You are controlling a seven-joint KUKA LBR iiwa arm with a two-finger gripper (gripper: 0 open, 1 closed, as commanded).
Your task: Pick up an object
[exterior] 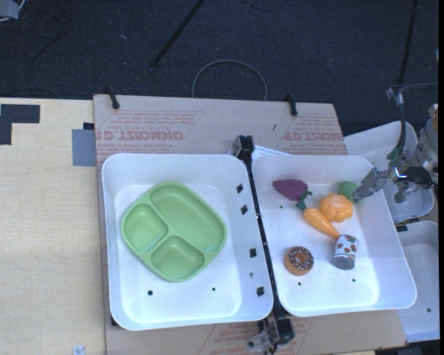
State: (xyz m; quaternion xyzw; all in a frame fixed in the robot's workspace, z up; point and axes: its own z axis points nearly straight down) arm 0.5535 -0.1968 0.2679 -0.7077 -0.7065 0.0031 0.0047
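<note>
You see dark carpet (96, 43) behind the bench, crossed by cables (229, 76). A pale wooden tabletop (37, 235) lies at left.

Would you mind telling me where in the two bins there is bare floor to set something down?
In the right bin, the front strip below the donut and the small can is bare, as is its left-rear corner. In the left bin, bare floor rings the green plate. The toys crowd the right bin's rear right, by the gripper.

- Arm (429, 143): cut off by frame edge at 3 o'clock.
- Green item (346, 189): partly hidden behind gripper (371, 182); type unclear.
- Fingers: state unreadable.
</note>
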